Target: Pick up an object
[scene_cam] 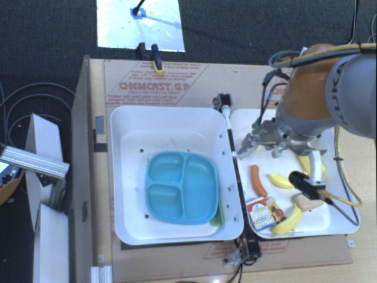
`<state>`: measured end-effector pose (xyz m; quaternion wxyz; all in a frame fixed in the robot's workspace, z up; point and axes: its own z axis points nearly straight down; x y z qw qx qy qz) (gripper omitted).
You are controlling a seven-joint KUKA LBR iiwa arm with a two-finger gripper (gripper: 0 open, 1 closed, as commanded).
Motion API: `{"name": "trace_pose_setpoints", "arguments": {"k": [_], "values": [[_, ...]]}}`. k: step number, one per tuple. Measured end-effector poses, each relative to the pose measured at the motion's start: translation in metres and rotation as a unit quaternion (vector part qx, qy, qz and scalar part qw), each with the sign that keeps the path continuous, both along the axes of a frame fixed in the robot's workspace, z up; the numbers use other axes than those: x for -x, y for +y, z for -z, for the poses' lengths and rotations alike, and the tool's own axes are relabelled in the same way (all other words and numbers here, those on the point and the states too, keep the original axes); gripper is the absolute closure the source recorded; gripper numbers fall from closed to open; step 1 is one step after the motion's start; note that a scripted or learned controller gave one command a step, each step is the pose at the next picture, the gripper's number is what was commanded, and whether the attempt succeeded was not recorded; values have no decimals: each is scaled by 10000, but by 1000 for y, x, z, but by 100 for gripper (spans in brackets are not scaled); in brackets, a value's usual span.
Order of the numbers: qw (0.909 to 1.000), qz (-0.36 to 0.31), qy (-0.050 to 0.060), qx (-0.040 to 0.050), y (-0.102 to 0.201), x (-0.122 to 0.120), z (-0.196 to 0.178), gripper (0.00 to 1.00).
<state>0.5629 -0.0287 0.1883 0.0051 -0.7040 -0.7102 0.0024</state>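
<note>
While the grey arm (330, 93) with its orange band reaches in from the right, the gripper (260, 146) hangs over the upper left part of the right bin (244, 119), close to the dark strip (231, 140) that runs between the two bins. From this angle I cannot tell whether the claw is spread or pressed together, and nothing can be seen caught in it. All the likely pickings lie below it in that same bin: an orange sausage (257, 180) lies nearest, just under the gripper and next to the inner wall. Beside it on the right is a yellow banana (280, 181). Lower down, a small red and blue packet (262, 213) sits at the front left corner, with a second banana (288, 220) curled just to its right and a tan chunk (306, 203) a little above that one. Another yellow piece (307, 165) peeks out under the wrist, partly hidden. Over in the left bin (135, 128), a blue divided plate (179, 187) lies flat in the middle, and a sliver of something green (219, 216) shows at its lower right edge, against the wall. Both bins rest on a brown sheet with red print (159, 81).
</note>
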Motion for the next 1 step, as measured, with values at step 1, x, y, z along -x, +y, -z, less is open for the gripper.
{"name": "trace_pose_setpoints", "arguments": {"k": [1], "values": [[10000, 60, -45, 27, -49, 15, 4, 0]]}}
